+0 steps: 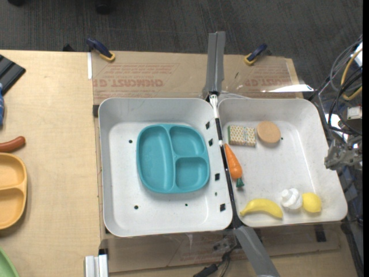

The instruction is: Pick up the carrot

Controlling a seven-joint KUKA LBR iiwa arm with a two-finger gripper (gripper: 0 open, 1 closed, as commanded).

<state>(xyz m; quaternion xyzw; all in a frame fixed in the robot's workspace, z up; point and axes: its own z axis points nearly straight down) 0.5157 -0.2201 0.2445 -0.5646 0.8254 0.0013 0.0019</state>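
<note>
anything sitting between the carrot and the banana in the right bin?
No. In the camera view the carrot lies along the right bin's left wall with its green top toward the banana; just bare white floor between them.

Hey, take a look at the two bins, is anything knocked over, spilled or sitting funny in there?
Nothing is spilled or damaged. One thing stands out: the carrot lies tight against the divider wall on the left side of the right bin, green top pointing toward the camera. The teal plate sits slightly rotated in the left bin.

The pincer (pixel 336 156) sits at the right edge, its state unclear.
</note>
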